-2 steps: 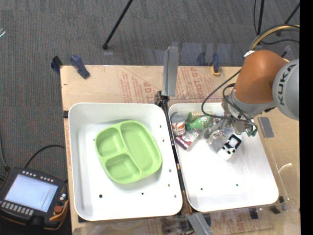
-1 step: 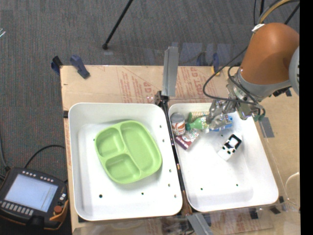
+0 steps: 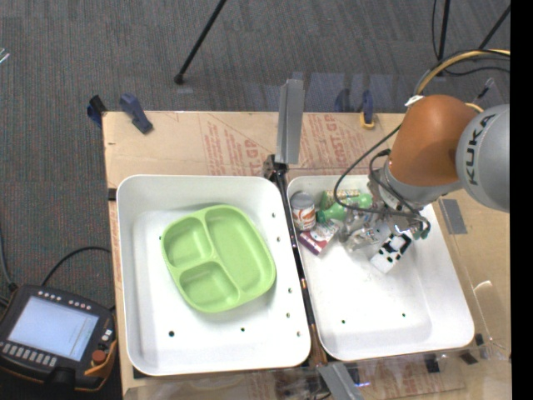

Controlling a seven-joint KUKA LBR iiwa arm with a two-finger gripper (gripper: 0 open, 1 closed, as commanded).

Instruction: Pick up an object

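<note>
Right bin: the candidates are bunched in its far left corner. A small can stands upright against the wall shared with the left bin. A green item lies just beside the can. A purple packet lies flat, nearer us and touching or almost touching the can's base. The left bin carries a green plate with three compartments, lying well apart from the cluster.

The arm comes in from the right, its wrist bent low over the far part of the right bin. The gripper sits just right of the cluster, close to the bin floor. The wrist hides much of it, so we cannot tell whether it is wide, narrow or holding anything. Nothing is visibly caught in it.

We judge the step to be the approach and closing on one piece. To do it well:
- Settle on a single target. The green item looks nearest to the gripper.
- Come in from the open right side, since the bin wall blocks the left.
- Keep clear of the can, which could tip easily.
- The packet lies flat and probably offers little to pinch.
</note>
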